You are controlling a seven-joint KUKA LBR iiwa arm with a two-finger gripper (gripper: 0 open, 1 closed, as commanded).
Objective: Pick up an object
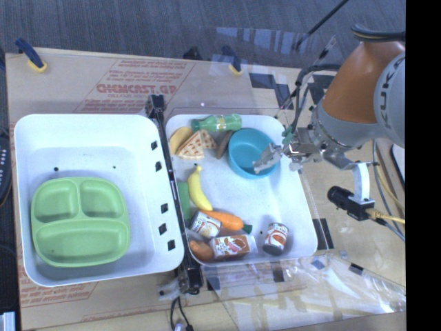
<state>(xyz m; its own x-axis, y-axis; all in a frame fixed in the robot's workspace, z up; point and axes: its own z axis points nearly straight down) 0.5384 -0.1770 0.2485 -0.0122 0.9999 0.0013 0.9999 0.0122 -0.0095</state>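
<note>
The gripper [265,163] is at the right part of the blue bowl [247,152], in the right bin [298,216]; whether it is spread or pressed together, I cannot tell (it is small and blurred here). Beside the bowl lie a green bottle [217,123] and a pizza slice [198,144]. A banana [199,190], a carrot [227,220] and a small can [275,237] lie lower. The left bin [27,133] carries a green divided plate [80,221].
</note>
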